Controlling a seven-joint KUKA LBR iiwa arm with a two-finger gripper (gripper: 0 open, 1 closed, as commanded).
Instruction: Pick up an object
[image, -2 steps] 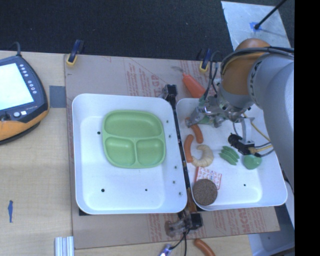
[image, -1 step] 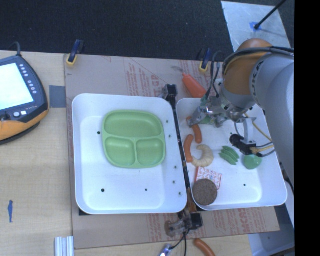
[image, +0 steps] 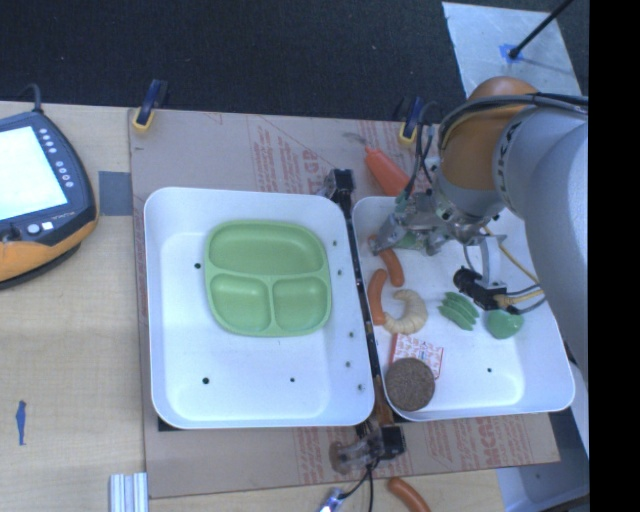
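Note:
The right bin (image: 520, 385) holds several small objects: two orange-brown sausages (image: 377, 292), a pale croissant (image: 405, 311), a green leafy toy (image: 462, 309) with a green round piece (image: 503, 323), a pink-and-white packet (image: 416, 352) and a brown round cookie (image: 410, 384). My gripper (image: 405, 233) hangs over the bin's far left corner, just above the upper sausage (image: 393, 265). Nothing shows between its fingers.
The left bin (image: 180, 390) carries a green divided plate (image: 268, 277). An orange carrot (image: 386, 171) lies outside the bins at the back. Another orange piece (image: 408, 493) lies on the bench in front. A tablet pendant (image: 35, 195) sits at the far left.

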